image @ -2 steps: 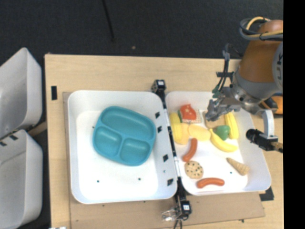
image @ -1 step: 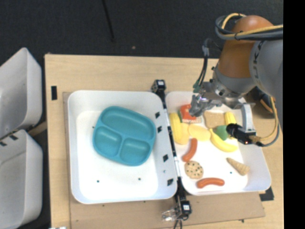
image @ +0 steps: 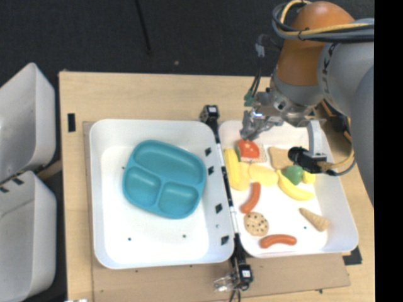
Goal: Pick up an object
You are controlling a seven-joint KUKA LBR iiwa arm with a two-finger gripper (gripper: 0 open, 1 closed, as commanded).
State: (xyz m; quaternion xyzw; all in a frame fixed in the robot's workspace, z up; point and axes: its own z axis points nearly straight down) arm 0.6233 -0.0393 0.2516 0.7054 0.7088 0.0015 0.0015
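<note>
You saw the tool (image: 252,129) hang just above the small red toy tomato (image: 249,149), its grip state impossible to tell.

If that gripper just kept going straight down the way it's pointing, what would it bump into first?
Most likely the red tomato-like toy, which lies just beneath the gripper in the right bin. Depth is hard to judge from this slanted view.

You look from one fixed camera above the bench (image: 145,93), tilted down, both bins in frame, arm (image: 315,49) entering from your right.
</note>
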